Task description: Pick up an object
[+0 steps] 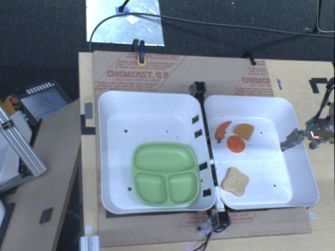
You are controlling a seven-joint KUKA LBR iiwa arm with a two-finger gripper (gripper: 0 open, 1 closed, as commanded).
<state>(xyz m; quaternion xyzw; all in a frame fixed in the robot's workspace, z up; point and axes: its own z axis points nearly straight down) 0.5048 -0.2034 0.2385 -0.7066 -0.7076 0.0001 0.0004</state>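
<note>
A green divided plate (166,173) with three compartments sits low in the left bin (118,114), close to that bin's front wall and just beside the divider between the two bins. The rest of the left bin's floor is bare white.

In the right bin (282,192) lie four small food pieces. A pale slice of toast (235,182) rests near the front left corner, tilted a little. Further back a round red-orange piece (235,144) lies just beside a tan, bun-like piece (244,131) — the two nearly touch. To their left an orange-red pepper or carrot shape (222,130) lies slantwise near the divider, apart from the others.

The gripper (289,140) reaches in at the right wall of the right bin, its grey tip over the bin's right edge, well apart from all four pieces. Nothing is seen in it; whether it is parted or closed cannot be told — it is too small and blurred.

The bins rest on a brown cardboard sheet (157,69) printed with red lettering.
</note>
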